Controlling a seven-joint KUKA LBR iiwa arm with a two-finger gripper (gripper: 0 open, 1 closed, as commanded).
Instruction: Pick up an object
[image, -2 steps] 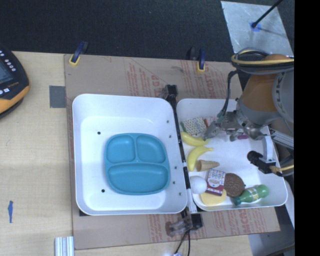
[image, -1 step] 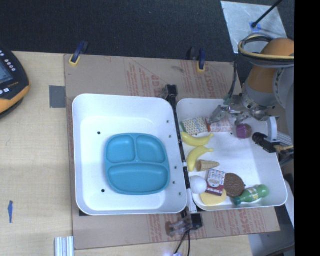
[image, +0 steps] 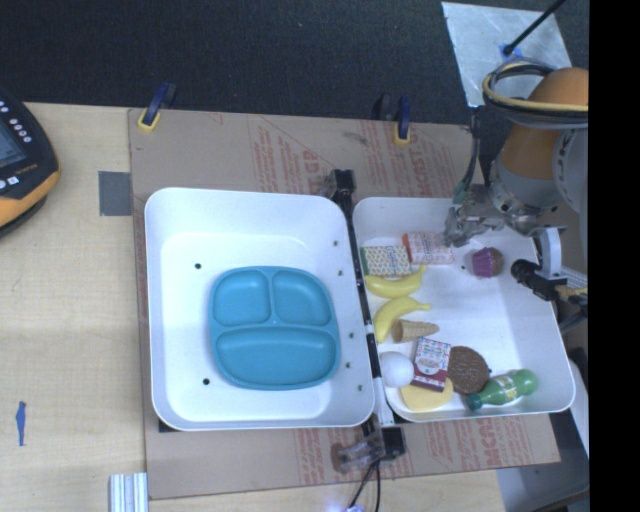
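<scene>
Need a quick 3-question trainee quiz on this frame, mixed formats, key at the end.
1. True or false: the blue divided plate lies in the left bin.
2. Multiple choice: which item lies closest to the gripper? A) green bottle B) purple item C) white egg
3. Fill in: the two bananas lie along the ____ wall of the right bin, as the camera sees it.

Key: 1 true; 2 B; 3 left.
</scene>
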